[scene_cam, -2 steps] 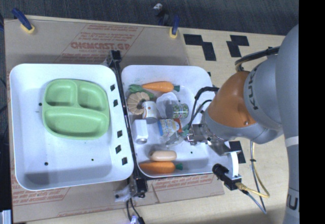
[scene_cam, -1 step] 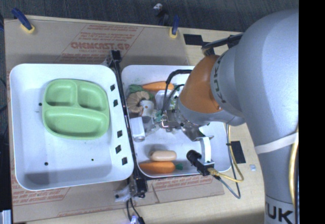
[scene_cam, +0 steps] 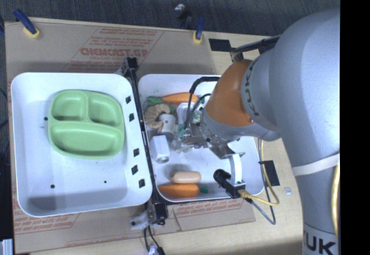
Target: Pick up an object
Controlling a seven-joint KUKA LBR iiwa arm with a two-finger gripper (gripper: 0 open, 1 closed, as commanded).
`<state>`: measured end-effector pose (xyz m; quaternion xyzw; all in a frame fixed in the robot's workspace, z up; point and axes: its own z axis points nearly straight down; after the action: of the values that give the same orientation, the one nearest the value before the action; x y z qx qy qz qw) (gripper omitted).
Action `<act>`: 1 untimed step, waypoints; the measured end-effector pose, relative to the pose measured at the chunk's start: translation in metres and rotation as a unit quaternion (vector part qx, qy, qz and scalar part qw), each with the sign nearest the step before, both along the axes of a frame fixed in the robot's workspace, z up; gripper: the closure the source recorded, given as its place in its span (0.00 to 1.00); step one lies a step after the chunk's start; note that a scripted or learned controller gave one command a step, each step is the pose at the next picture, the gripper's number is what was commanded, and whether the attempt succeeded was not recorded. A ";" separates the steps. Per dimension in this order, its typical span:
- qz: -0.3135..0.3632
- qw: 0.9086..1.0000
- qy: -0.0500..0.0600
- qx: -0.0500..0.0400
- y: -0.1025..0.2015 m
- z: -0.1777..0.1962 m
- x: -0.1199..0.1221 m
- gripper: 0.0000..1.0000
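Arm [scene_cam: 272,92] reached in from the right edge of the bench and hung low over the right bin [scene_cam: 245,187]. The gripper [scene_cam: 186,132] sat down among the clutter near that bin's left wall; whether it was apart or together could not be told, the wrist hiding it.

Candidate objects all lay in the right bin: a carrot [scene_cam: 176,98] along the far edge, a tan round piece [scene_cam: 155,114] beside it, a small white bottle [scene_cam: 159,148] against the left wall, a pale bun-like piece [scene_cam: 185,177] and a second orange piece [scene_cam: 180,190] along the near edge. Left bin [scene_cam: 34,190] carried only a green divided plate [scene_cam: 87,122].

Risks, as judged: items near the far-left corner sat crowded and touching, so closing there could pinch two at once or nudge one aside. The bottle looked smooth and rounded, likely to squirt out of a grip. The wall close by could foul one side of the tool.
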<state>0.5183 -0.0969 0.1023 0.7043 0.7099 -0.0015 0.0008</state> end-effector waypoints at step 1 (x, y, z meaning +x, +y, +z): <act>-0.001 1.000 -0.002 0.002 0.039 0.122 -0.029 1.00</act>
<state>0.4897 -0.0583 0.2239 0.7048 0.7094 0.0009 0.0008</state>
